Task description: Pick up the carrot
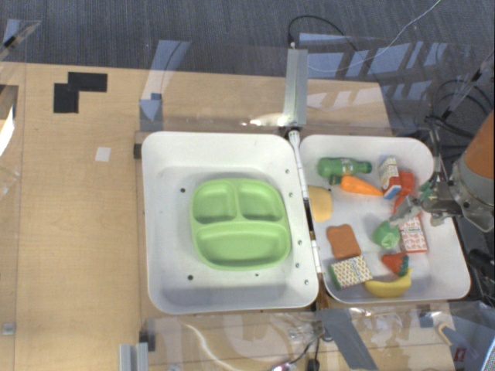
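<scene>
Carrot [362, 185] lies in the right bin [448, 280] beside the green bottle [343, 166], untouched. End effector [418, 203] hovers to its right, probably lining up (can't tell its grip state).

We find no text, brand name or number that can be read anywhere. A small carton [389, 173] and a flat red-and-white packet [414, 235] in the right bin [452, 284] carry printing, and a patterned box [351, 271] lies near the banana [388, 286], but all of it is too small and blurred to make out.
</scene>
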Available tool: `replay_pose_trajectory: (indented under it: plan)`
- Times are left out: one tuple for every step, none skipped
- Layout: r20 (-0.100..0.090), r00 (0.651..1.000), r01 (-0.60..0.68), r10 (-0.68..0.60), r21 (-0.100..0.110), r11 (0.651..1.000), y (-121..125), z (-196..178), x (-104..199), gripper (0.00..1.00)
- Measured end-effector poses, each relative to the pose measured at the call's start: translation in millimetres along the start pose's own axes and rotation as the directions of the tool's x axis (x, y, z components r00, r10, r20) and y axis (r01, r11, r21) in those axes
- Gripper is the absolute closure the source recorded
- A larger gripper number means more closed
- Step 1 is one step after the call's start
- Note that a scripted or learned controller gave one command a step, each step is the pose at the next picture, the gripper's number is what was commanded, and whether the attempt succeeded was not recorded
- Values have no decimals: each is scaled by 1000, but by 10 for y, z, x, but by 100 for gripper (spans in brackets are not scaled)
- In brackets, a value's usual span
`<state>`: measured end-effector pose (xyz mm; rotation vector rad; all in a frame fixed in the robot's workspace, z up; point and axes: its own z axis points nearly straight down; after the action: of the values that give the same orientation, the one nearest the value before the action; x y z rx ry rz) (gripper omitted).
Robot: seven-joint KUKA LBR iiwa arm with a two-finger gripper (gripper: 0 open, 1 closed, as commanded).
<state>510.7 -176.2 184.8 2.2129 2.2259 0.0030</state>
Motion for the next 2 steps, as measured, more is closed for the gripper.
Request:
replay_pose_trajectory:
  plan:
    - [1,994,-106,106,-1,994,226,-370,-293,0]
    - [-1,990,-143,143,3,990,71,-319,100,0]
